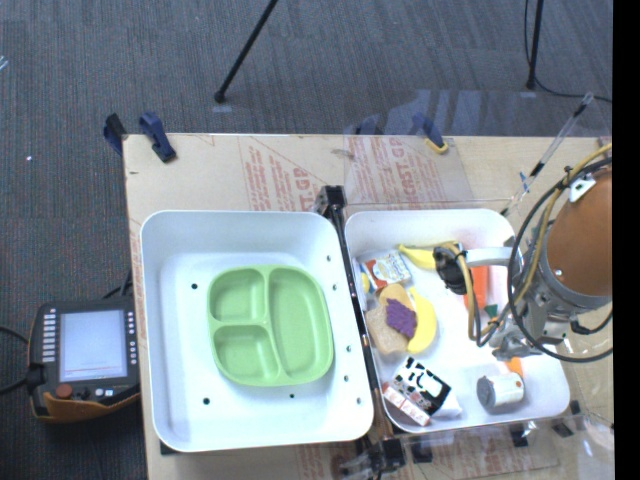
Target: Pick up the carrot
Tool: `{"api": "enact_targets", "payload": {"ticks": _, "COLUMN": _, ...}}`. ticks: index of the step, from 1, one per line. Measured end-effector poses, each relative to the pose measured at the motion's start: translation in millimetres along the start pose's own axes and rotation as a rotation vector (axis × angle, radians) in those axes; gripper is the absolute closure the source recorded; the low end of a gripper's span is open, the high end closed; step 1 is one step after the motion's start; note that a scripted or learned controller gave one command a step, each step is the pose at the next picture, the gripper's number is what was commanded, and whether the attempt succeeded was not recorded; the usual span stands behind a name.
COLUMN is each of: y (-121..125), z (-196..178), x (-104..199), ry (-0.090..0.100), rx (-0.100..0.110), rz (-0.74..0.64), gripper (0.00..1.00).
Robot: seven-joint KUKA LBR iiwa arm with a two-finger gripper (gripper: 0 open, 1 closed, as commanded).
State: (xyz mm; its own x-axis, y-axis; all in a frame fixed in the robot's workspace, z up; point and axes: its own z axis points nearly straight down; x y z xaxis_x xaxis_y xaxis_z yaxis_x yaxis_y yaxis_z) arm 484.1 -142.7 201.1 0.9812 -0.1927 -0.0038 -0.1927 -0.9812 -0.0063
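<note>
Dark grey carpet fills the top of the frame, with tripod legs (250,38) slanting across it, and a cardboard-topped bench (250,173) sits below that. Two white bins are parked side by side on it. The left bin (170,268) holds a green divided plate (270,325), pretty much centered. The right bin (480,223) is packed: a banana (418,258) near its upper middle, a sandwich slice with purple jam (395,320) resting on a yellow plate (427,326), a small packet (385,268) just above the sandwich, a black-and-white box (425,385) toward the lower edge, and a grey cylinder (498,391) at the lower right.

The carrot (481,288) is seen as an orange strip on the right side of the right bin, partly hidden by cables. The arm (585,243) comes in from the right edge, and the gripper (510,343) is lowered just below the carrot; whether it's clenched or released can't be told from here. A teach pendant (85,353) lies on the floor at lower left.
</note>
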Motion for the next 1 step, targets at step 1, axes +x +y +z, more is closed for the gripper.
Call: {"api": "enact_targets", "payload": {"ticks": 1, "y": -8.6, "z": -8.6, "x": 1.1, "ry": -0.002, "rx": 0.009, "rz": -0.013, "gripper": 1.0}}
